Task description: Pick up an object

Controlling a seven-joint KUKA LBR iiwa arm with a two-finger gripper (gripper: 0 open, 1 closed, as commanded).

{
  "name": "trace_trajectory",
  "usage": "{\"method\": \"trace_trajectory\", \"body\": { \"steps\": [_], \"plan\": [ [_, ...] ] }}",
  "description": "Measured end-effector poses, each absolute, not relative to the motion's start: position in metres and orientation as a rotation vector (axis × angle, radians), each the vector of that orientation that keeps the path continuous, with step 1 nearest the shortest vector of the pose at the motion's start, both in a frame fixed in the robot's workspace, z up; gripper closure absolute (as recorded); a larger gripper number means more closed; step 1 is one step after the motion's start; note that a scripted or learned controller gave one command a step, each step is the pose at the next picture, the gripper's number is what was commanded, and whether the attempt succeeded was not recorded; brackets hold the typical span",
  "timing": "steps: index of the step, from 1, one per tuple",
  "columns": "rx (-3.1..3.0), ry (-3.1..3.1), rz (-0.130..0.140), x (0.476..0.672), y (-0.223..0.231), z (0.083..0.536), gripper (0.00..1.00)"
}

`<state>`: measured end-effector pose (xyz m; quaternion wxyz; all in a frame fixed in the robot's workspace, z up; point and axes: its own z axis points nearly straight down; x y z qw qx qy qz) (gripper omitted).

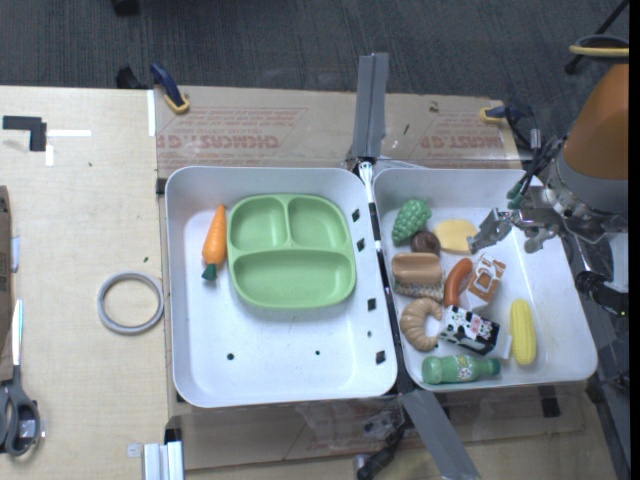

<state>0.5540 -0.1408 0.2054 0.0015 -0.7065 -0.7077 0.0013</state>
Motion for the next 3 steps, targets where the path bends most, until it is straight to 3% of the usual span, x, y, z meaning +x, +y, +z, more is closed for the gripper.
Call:
{"method": "trace_trajectory", "body": {
  "steps": [1,2,3],
  "plan": [
    [-1.973,-2.468,-0.011,0.552,-0.148,0.114,0.0],
    [-1.578,-2.763,-0.01,0.552,-0.117,0.108,0.0],
    [-1.801,-2.582,-0.003,0.603,-0.104,0.094,0.0]
  ]
}}
